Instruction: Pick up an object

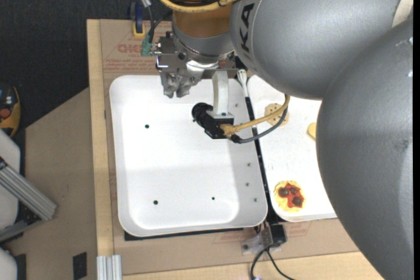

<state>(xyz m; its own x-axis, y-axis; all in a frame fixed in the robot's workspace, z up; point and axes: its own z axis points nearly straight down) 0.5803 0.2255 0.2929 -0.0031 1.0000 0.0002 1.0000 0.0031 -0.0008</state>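
Over left bin (131,160), gripper (176,85) holds nothing visible.

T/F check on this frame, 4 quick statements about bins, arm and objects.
1. The arm hangs over the far end of the left bin. True.
2. The pizza-like toy lies in the left bin. False: it lies in the right bin, at its near edge.
3. The bins sit on a brown board. True.
4. The gripper is down at the left bin's near edge. False: it is at the far edge.
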